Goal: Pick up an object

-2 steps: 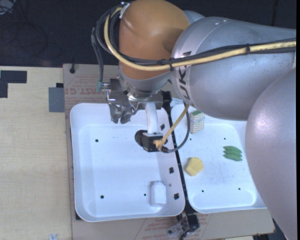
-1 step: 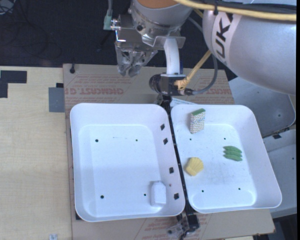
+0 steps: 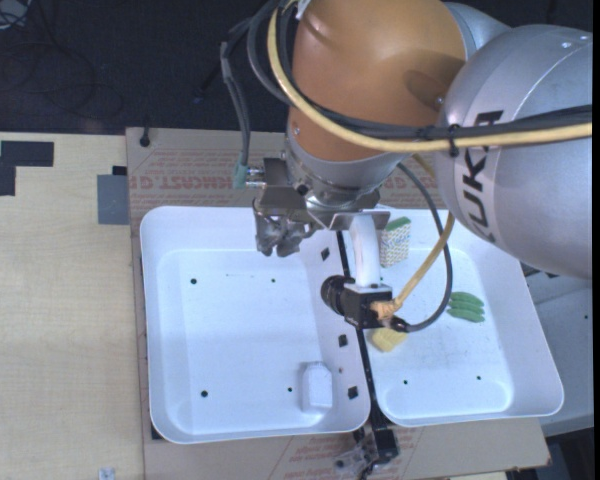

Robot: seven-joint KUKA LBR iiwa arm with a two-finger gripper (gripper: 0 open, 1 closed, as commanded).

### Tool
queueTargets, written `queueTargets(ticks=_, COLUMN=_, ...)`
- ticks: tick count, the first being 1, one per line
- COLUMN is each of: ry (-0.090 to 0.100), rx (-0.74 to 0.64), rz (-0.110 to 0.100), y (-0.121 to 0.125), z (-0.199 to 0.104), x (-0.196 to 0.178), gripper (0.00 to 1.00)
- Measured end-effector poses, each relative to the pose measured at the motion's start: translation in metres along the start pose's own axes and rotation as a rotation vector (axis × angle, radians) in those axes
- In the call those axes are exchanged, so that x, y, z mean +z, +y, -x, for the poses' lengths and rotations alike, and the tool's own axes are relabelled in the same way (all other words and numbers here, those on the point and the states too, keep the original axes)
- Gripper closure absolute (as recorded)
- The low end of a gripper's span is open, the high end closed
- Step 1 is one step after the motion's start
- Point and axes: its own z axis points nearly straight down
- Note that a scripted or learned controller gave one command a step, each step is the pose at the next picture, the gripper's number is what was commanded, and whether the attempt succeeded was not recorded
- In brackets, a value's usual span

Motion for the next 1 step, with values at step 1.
queueTargets(ticks=1, ry=-0.001, rx=-0.001, rz=-0.002, y=-0.0274, z=0.0220, x=0.0964, gripper=1.00)
